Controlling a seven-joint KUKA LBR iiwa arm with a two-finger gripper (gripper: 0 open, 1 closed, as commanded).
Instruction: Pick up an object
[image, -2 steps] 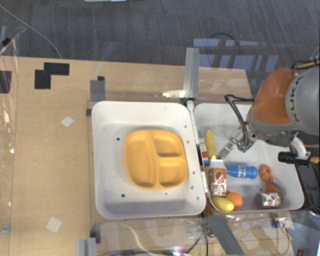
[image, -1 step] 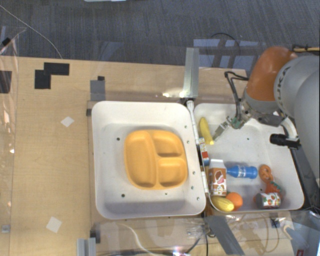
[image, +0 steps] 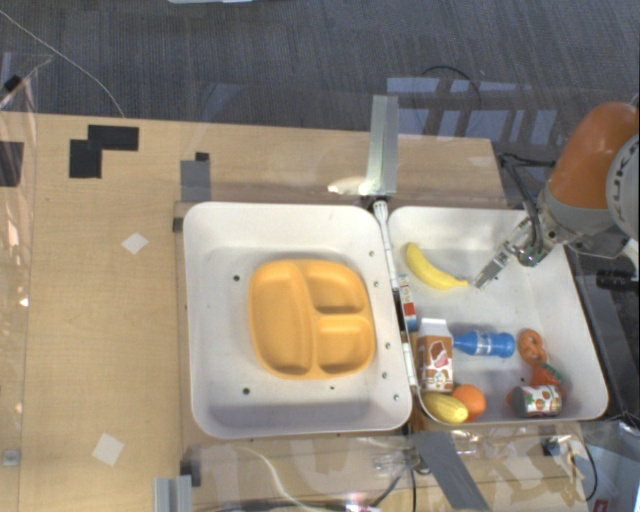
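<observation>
The gripper (image: 487, 275) hangs low over the right bin (image: 590, 330), angled down and to the left from the orange-banded wrist at the frame's right edge; whether it is clenched or released cannot be told from this angle. Its tip sits just beside the lower end of a banana (image: 432, 268), which lies in the bin's upper left part, long axis running from upper left to lower right. Farther out rest a blue bottle (image: 484, 344), a small carton (image: 434, 362) and mixed toy fruit. The left bin (image: 210, 300) holds a yellow divided tray (image: 310, 318).
</observation>
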